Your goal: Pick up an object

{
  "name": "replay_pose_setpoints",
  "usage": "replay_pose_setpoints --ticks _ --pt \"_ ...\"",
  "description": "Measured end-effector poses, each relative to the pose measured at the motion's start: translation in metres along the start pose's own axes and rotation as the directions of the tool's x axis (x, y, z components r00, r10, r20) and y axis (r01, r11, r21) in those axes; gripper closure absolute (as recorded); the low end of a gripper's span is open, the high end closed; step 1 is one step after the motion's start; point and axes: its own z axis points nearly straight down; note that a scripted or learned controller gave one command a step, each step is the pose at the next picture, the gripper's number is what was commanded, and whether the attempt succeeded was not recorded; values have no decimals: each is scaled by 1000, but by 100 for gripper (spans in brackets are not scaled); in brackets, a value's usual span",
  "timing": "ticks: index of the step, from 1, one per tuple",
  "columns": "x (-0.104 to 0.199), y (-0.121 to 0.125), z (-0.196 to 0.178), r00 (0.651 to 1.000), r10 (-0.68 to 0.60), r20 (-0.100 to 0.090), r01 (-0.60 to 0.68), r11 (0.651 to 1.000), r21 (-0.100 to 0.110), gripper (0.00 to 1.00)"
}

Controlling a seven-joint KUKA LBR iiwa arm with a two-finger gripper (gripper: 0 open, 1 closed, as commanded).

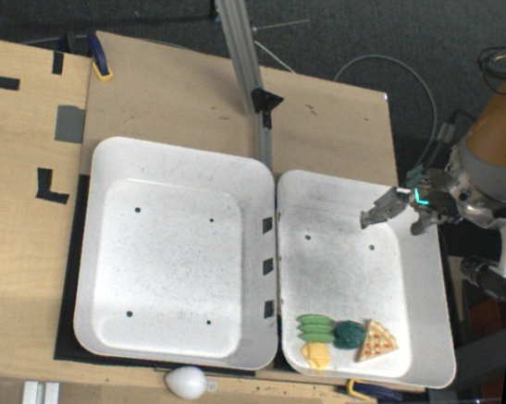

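Note:
In the right bin point(347, 266), several small toy foods lie along the near edge: a green pea pod point(315, 325), a dark green broccoli piece point(348, 332), a yellow piece point(316, 353) and a pizza slice point(377, 341). My gripper point(399, 214) hovers over the bin's far right corner, well away from the foods. Its two fingers point(378, 210) are spread apart and nothing sits between them.
The left bin point(171, 250) lies beside the right one. A white egg-shaped object point(186, 382) rests on the bench in front of the left bin. A grey metal bar point(245, 55) slants down to the bins' far junction.

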Motion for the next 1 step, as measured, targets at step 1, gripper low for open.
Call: replay_pose_setpoints --ticks 1 --pt "0 1 -2 1000 -1 1 1 1000 -4 0"
